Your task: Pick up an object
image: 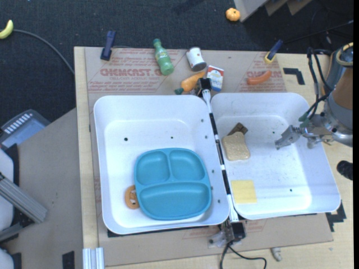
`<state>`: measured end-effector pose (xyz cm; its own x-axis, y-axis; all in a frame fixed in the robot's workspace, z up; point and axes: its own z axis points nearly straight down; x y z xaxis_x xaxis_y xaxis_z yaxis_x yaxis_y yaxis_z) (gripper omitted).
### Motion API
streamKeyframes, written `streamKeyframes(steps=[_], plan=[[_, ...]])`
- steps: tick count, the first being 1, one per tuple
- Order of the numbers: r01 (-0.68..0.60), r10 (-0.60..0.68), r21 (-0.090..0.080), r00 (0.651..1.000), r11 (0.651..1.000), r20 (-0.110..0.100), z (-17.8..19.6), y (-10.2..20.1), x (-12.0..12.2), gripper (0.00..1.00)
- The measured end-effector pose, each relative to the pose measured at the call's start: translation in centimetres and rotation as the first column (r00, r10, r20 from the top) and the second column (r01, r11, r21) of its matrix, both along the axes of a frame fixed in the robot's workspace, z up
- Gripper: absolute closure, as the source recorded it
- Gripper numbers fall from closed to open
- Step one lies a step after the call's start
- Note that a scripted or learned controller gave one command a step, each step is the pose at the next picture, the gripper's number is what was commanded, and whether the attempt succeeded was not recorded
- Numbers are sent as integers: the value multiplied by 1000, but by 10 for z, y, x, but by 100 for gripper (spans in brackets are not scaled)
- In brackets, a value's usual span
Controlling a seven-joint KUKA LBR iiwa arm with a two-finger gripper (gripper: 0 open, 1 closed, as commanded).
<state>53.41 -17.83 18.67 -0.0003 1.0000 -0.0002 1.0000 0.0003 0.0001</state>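
The two shallow white plastic bins [263, 108] sit edge to edge on a brown printed board, and I will take the black seam between them as my marker. Left of the seam, touching nothing but the bin floor, lies the big light-blue plastic divided plate [173, 182], smooth and rounded, with a small brown pretzel-shaped toy [131, 198] peeping out from under its left rim. The grey arm with its orange band [341, 88] leans in far right of the seam, and its two-finger gripper [289, 137] hangs low over the right bin's floor with the fingers spread apart and nothing between them. Just right of the seam rests a tan toy slice of bread [236, 147], rough and pitted on top, with a darker brown piece [238, 130] tucked behind it; nearer the front edge lies a flat pale-yellow square like a slice of cheese [244, 191]. I would guess the bread slice is the likeliest pick: light, stiff enough not to fold, grainy rather than slick, best pinched across its narrow sides. The yellow square looks too thin to get fingers under. Beyond the seam's far end stand a green bottle [163, 57], a small can [196, 58] and an orange sausage toy [259, 78].
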Motion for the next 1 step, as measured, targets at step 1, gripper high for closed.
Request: streamKeyframes(steps=[1], plan=[[-1, 1, 2, 1000, 1000, -2, -69, 77, 9, 0]])
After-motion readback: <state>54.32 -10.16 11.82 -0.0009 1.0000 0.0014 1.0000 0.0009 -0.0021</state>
